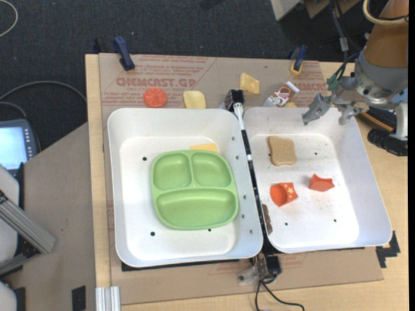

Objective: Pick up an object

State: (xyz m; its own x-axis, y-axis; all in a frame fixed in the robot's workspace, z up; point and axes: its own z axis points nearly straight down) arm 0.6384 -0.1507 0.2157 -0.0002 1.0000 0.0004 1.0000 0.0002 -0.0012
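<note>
Within the right bin (pixel 363 193), a bread slice (pixel 282 151) is lying toward the back, with a red cup (pixel 283 194) and a red piece (pixel 321 183) sitting nearer the front. Above the bin's back rim, the gripper (pixel 331 109) is hovering with fingers spread wide, gripping nothing. Beside it, the left bin (pixel 123 173) is carrying a green tray (pixel 193 190).

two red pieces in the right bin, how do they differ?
The left red piece looks bigger and blockier, with a small yellow mark on top; the right red piece is flatter, wedge-like and plain. The left one lies nearer the bin divider, the right one slightly higher in view. Both are red-orange, lying apart in the right bin.
</note>
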